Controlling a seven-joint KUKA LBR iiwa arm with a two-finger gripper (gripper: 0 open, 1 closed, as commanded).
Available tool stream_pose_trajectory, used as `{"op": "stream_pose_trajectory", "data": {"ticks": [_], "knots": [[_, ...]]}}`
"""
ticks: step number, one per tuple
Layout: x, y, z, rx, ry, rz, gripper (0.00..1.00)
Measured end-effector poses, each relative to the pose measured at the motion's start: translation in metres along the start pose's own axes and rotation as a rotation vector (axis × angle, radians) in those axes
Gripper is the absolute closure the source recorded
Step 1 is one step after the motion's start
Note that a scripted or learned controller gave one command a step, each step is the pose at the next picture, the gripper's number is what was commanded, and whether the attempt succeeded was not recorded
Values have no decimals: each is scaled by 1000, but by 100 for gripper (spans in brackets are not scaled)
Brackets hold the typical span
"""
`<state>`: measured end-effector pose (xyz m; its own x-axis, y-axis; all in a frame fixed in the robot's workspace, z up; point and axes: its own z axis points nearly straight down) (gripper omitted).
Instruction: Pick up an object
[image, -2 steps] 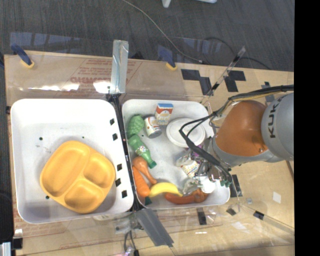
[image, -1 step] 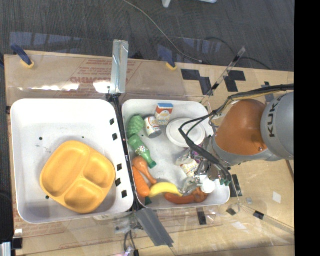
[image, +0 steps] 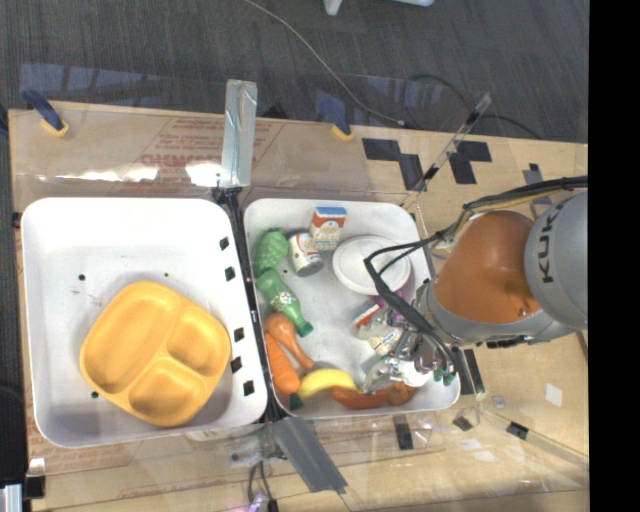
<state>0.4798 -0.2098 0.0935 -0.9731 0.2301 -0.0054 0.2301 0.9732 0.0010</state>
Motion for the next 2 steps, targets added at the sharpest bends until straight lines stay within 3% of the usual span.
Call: {"op": "stream_pose_trajectory", "data": {"ticks": [1,2], "knots": [[-10,3,0,2,-1,-144,0],[-90,26,-41,-4,31,-12,0]]}}
